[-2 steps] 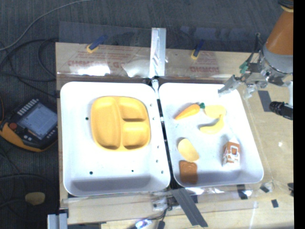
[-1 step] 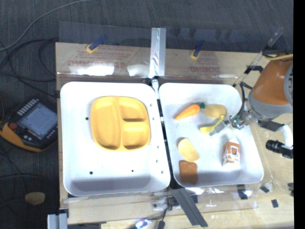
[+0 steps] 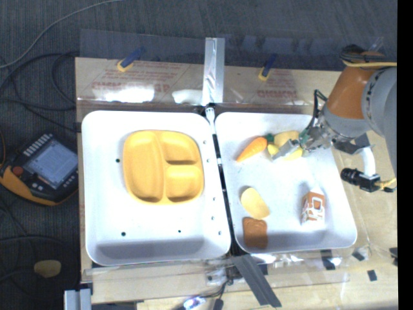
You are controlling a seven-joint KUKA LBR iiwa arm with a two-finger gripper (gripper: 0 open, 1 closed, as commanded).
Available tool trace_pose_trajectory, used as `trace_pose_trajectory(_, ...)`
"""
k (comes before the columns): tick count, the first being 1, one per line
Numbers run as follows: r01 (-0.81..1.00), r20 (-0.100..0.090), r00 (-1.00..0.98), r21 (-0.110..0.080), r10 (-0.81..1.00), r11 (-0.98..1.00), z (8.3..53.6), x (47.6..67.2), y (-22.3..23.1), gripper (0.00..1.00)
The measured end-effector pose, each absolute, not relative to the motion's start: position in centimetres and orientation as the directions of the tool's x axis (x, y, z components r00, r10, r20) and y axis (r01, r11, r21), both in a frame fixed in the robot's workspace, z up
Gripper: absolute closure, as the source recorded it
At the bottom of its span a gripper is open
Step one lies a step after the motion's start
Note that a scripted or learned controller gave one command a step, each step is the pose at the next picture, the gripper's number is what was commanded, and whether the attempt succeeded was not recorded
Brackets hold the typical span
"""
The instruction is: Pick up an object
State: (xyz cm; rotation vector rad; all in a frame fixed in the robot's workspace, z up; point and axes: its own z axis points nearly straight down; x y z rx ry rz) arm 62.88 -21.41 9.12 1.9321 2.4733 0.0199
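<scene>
The arm [image 3: 361,102] reaches in from the right of the frame and the gripper [image 3: 308,141] sits low in the upper part of the right bin [image 3: 342,237], right against a small cluster of yellow and green pieces [image 3: 287,144]. This looks like the grasping step: the tool is down at the objects, nothing is clearly lifted, and whether the gripper is spread or closed, or has anything between its tips, cannot be told at this size. If it has a piece, the next move calls for a straight lift clear of the bin wall; if not, a fresh approach is needed. The right bin also holds a toy carrot [image 3: 252,148] just left of that cluster, a pale yellow oval piece [image 3: 255,203] lower down, a brown block [image 3: 255,232] just below it near the front edge, and a small orange and white carton [image 3: 313,208] toward the lower right. The left bin [image 3: 103,237] holds a yellow divided tray [image 3: 163,166] lying flat at its centre.
</scene>
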Motion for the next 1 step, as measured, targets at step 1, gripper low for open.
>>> trace_pose_trajectory(1, 0.925, 0.014, -0.380, -0.021, 0.925, 0.380, 8.86, 66.62, -20.79, 0.00)
